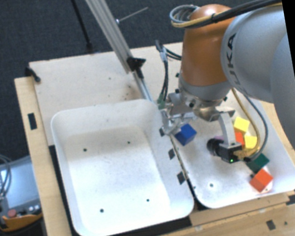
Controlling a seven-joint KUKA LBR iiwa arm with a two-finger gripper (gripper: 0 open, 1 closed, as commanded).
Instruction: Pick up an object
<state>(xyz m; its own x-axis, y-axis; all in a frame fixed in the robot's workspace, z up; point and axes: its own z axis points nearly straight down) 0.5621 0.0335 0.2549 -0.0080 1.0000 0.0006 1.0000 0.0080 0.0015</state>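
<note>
My gripper [183, 131] hangs over the left side of the right bin [223, 194], close to the wall shared by the two bins. A blue block [186, 135] sits tilted between its fingertips, and the gripper is shut on it. At the right side of the same bin lie a yellow block [241, 124], a red-orange block [240, 139] just below it, a dark green block [258, 162] and an orange block [261, 180].
The left bin [62, 129] lies beside the gripper, bare white floor showing. A slanted aluminium post [113, 33] rises behind the bins. The bulky grey and orange arm [219, 45] covers the right bin's far half.
</note>
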